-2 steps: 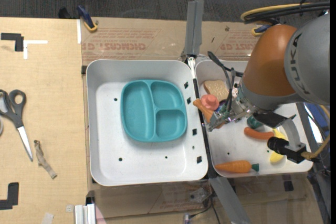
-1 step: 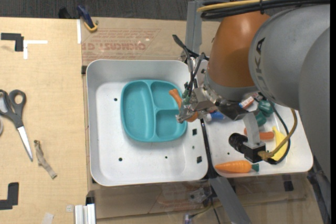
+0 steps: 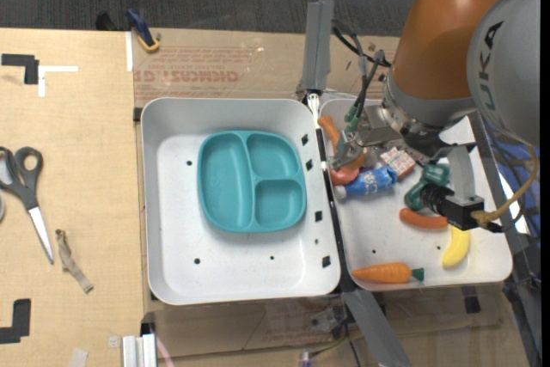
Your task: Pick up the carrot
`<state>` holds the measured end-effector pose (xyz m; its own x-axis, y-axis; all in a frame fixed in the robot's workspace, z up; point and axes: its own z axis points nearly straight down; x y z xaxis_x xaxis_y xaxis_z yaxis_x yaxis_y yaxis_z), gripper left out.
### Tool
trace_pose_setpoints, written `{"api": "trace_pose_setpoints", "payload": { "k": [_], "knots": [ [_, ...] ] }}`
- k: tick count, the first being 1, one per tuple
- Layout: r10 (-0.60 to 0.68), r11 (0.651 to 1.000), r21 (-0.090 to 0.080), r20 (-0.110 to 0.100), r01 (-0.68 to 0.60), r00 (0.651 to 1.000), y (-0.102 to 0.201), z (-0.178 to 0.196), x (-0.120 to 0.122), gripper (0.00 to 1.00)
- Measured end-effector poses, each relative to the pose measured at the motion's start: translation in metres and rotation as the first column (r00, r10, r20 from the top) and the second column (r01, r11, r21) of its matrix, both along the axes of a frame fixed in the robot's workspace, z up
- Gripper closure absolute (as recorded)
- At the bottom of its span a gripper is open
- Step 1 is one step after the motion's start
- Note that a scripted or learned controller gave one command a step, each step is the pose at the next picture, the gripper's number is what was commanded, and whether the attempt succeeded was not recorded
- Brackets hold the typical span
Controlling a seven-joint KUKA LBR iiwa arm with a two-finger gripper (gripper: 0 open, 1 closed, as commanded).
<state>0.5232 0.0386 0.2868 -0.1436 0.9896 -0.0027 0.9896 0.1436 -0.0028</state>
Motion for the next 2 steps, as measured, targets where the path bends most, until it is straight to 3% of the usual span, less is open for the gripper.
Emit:
{"api": "trace_pose_setpoints", "payload": {
  "k": [1,2],
  "knots": [
    [-0.129,0.992,-0.001,-0.002,0.129,0.992,0.0436,-0.0223,-0.0412,1.0],
    [-0.127,0.992,-0.005,-0.006,0.127,0.992,0.0431,-0.0146,-0.0409,1.0]
  ]
}}
